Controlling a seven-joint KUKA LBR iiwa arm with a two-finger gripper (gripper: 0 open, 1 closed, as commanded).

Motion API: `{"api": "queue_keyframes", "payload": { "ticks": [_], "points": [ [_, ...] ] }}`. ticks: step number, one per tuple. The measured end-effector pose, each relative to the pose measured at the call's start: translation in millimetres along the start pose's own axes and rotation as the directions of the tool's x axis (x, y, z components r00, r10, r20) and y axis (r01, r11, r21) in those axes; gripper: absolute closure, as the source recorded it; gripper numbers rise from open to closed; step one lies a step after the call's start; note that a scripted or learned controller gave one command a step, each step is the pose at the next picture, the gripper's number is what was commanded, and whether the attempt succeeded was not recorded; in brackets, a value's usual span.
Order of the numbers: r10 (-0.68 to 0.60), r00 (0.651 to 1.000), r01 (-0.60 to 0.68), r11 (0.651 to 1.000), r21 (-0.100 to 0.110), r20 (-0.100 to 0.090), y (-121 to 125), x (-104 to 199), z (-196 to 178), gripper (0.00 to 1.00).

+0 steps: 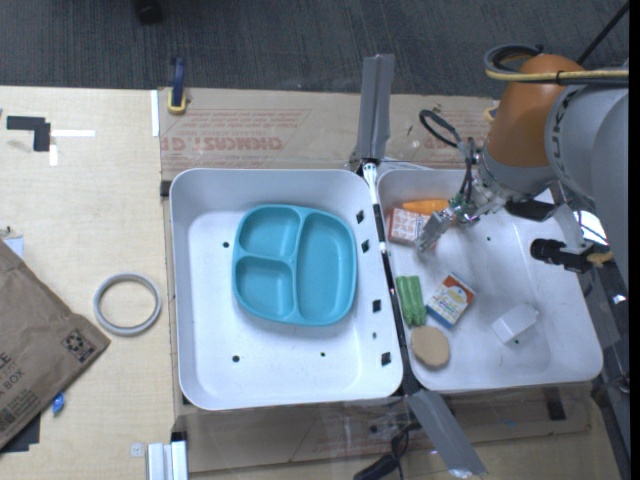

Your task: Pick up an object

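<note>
My gripper (436, 231) hangs low over the back left part of the right bin (565, 363), reaching in from the right. Just to its left lies a small red and white packet (404, 226), with an orange item (424, 206) behind it. Nearer the front of that bin lie a green bar (410, 300), a small colourful box (450, 301), a round tan disc (431, 347) and a white block (515, 323). Nothing shows clearly in the gripper.
The left bin (200, 308) holds a blue divided plate (296, 264). A grey divider post (376, 108) rises between the bins at the back. On the bench to the left lie a tape ring (127, 302) and a brown cardboard box (35, 343).
</note>
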State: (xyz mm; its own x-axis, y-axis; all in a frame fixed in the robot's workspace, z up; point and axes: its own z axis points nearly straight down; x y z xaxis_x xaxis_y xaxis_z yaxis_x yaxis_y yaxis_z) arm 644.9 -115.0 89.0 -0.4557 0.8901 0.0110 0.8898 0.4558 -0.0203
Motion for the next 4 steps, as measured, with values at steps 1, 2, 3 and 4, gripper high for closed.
{"api": "queue_keyframes", "payload": {
  "ticks": [1,2,3,4],
  "points": [
    [-0.207,0.978,0.207,0.978,-0.017,0.015,-146,41,1,0.0],
    [0.032,0.999,-0.032,0.999,-0.02,0.009,-168,40,2,0.0],
    [0.035,0.999,-0.034,0.999,-0.021,0.01,-167,40,-7,1.0],
    [0.407,0.913,-0.407,0.913,-0.022,0.003,-87,43,0,1.0]
  ]
}}
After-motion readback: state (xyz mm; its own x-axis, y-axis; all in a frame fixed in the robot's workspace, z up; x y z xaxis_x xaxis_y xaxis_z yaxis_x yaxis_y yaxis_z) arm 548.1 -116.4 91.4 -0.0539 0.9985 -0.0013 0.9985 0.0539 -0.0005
